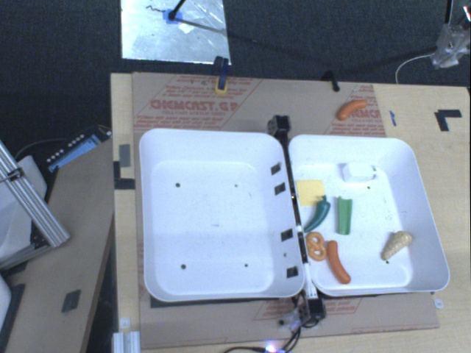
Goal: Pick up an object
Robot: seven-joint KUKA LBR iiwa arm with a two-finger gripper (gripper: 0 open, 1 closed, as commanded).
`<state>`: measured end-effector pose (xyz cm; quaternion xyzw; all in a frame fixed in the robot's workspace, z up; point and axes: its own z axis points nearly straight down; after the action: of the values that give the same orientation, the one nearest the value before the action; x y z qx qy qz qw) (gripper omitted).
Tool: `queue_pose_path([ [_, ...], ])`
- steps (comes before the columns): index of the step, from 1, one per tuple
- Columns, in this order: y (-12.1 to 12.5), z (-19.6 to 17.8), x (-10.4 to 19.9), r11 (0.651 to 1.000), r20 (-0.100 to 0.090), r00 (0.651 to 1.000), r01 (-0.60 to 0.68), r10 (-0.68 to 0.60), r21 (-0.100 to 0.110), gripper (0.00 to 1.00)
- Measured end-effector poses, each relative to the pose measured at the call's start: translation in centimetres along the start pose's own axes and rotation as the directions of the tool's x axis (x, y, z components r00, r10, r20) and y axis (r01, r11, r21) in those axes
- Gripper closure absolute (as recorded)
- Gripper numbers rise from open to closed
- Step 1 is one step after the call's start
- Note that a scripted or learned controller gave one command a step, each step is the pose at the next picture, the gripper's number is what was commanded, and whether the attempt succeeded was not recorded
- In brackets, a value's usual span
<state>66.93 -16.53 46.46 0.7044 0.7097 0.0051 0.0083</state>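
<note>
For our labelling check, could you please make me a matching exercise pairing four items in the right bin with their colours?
Items:
1. block
2. pepper
3. pretzel
4. cone-shaped piece

Colours:
A. beige
B. orange
C. yellow
D. teal green

Pairs: 1-C, 2-D, 3-B, 4-A
</note>
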Motion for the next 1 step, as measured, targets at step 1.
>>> queue_pose_path([
  [1, 0.03, -4.53, 1.14, 1.000, -0.002, 1.000, -0.002, 0.002, 0.010, 1.00],
])
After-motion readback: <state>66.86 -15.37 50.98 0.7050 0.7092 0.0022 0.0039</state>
